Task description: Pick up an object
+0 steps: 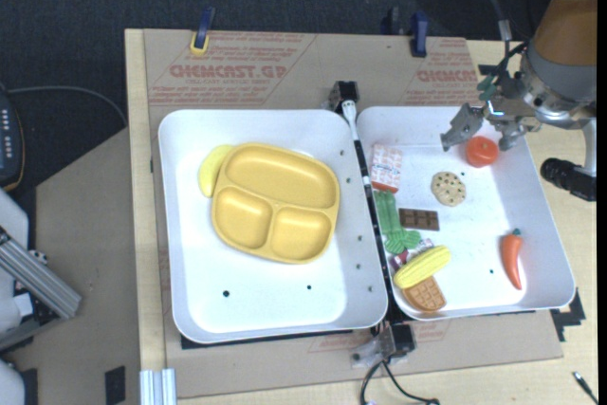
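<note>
Over the far right corner of the right bin (555, 247), the tool (484, 130) hangs with its grey metal fingers (457, 130) spread apart, one on each side of a small round red tomato (482, 152). The tomato looks smooth and glossy and lies on the bin floor near the far wall; I cannot tell whether the fingers touch it, and nothing is pinched between them.

Toward the middle of this bin sits a flat round cookie (449, 188), pale and speckled with dark chips. Near the bin's right edge lies a tapered orange carrot (512, 259) with a green tip, smooth like moulded plastic. Along the left wall, from far to near, are a small printed packet (385, 164) in white and red, a long green piece (387, 213), a dark brown rectangular chocolate bar (418, 220) with a ridged face, and a yellow corn cob (422, 266) with a bumpy surface lying over a tan waffle-patterned piece (426, 296) at the near left corner.

The left bin (180, 232) is a shallow white tray with rounded corners. At its centre rests a yellow three-compartment plate (275, 202) of matte plastic, its rim softly curved, and a yellow banana-shaped piece (211, 168) pokes out from under its far left side. Both bins stand on a tabletop (285, 66) covered with brown printed cardboard.
</note>
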Robot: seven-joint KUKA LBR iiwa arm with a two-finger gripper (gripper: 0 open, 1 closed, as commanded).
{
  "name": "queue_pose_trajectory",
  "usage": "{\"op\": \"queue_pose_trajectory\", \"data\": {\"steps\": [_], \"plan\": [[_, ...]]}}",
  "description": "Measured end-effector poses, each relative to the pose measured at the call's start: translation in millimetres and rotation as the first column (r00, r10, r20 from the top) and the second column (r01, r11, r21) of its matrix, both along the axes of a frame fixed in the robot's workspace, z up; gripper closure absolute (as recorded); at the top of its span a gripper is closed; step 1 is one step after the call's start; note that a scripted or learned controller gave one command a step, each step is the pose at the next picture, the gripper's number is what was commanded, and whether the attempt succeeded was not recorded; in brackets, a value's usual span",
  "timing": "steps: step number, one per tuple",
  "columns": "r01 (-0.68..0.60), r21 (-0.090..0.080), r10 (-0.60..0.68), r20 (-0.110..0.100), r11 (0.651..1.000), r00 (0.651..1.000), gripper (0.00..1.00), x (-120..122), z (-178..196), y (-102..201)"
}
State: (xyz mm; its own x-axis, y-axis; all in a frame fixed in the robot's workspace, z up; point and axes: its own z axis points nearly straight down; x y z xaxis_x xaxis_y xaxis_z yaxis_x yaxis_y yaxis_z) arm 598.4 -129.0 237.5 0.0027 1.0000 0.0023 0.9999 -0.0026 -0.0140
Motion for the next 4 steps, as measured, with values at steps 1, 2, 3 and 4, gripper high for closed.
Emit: {"op": "queue_pose_trajectory", "data": {"steps": [1, 2, 3, 4], "plan": [[-0.003, -0.002, 0.003, 0.013, 1.0, 1.0, 0.0, 2.5, 7.5, 0.2], [-0.003, -0.001, 0.003, 0.008, 1.0, 1.0, 0.0, 1.7, -55.3, 3.5], [-0.003, -0.001, 0.003, 0.008, 1.0, 1.0, 0.0, -0.5, -98.8, 8.1], [-0.003, -0.001, 0.003, 0.01, 1.0, 1.0, 0.0, -1.0, -151.5, 9.0]]}}
